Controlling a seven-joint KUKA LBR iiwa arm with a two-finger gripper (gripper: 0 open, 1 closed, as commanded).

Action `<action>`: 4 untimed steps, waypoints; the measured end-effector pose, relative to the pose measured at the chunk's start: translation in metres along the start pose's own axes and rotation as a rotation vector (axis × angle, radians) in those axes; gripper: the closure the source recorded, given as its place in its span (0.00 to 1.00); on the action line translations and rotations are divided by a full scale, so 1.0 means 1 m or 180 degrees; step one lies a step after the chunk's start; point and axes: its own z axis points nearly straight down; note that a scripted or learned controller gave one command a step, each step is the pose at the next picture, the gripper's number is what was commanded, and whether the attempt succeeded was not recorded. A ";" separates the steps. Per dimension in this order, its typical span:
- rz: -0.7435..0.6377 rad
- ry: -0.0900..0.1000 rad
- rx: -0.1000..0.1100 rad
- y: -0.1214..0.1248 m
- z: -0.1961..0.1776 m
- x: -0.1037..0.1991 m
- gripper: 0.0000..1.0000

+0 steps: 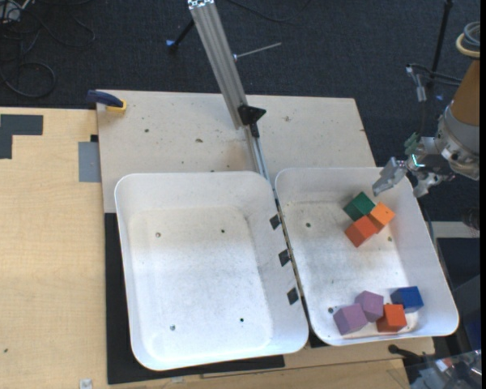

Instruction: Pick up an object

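Hovering at the upper right rim of the right bin (437,258), the gripper (405,175) has its fingers spread and pinches nothing; a green block (359,205) lies just beside it at about 8 o'clock, touching an orange block (381,215) and a red-orange block (360,231); at 6 o'clock, well apart, two purple blocks (360,312), an orange cube (393,318) and a blue block (407,297) cluster near the bin's lower edge.
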 end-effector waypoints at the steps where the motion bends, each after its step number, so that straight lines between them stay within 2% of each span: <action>1: -0.0010 -0.0006 -0.0013 0.001 -0.003 0.000 0.00; 2: 0.0003 0.0001 0.0006 -0.004 0.060 -0.004 0.00; 3: 0.0001 0.0002 0.0002 -0.005 0.105 0.003 0.00; 4: 0.0005 -0.0028 -0.0091 0.002 0.126 0.000 0.00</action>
